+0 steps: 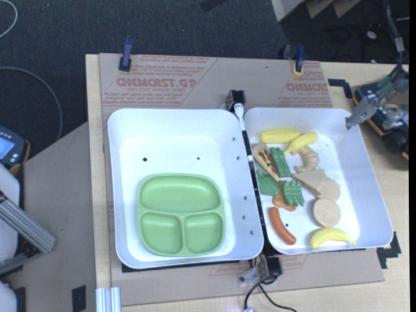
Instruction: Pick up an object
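Mostly toy food [296, 174] crowds rt bin [364, 174].

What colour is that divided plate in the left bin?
Light green, seen clearly in the camera view: the divided plate.

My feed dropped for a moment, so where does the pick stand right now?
Done: nothing visibly. The toy food, including the corn, sausage and banana, lies in the right bin, and the green tray in the left bin has nothing on it. In hand: nothing that I can see; the gripper sits at the right bin's far corner, above the rim. Left: reach in, grasp one item, lift it.
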Tool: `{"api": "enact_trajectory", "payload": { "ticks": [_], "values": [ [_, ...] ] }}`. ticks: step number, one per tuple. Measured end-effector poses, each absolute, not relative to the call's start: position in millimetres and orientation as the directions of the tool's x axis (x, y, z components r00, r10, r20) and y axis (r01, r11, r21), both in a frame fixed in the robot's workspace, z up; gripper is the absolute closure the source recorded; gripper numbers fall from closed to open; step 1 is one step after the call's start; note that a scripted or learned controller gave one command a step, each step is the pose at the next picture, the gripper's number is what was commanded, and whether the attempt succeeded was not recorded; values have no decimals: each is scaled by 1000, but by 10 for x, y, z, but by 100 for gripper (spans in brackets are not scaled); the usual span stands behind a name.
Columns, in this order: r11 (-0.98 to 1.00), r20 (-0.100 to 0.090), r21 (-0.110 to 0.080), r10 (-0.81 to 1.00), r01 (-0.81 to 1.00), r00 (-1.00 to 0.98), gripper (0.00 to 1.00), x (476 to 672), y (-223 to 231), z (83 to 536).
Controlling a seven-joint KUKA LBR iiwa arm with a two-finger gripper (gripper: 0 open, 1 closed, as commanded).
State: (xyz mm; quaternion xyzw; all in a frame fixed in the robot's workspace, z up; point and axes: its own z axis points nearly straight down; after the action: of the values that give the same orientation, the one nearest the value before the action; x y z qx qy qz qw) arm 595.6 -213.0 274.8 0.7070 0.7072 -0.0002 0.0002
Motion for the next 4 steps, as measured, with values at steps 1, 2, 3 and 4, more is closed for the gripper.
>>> {"api": "enact_trajectory", "payload": {
  "ticks": [1,2,3,4],
  "values": [
    [-5,7,-17,1000,1000,5,0,5161,-2240,1322],
    [6,-2,5,1000,1000,-6,0,5570,-1490,852],
    [0,-6,14,1000,1000,0,100,5580,-1545,1004],
    [15,5,6,1000,1000,-15,100,5136,-3,1896]
  ]
}}
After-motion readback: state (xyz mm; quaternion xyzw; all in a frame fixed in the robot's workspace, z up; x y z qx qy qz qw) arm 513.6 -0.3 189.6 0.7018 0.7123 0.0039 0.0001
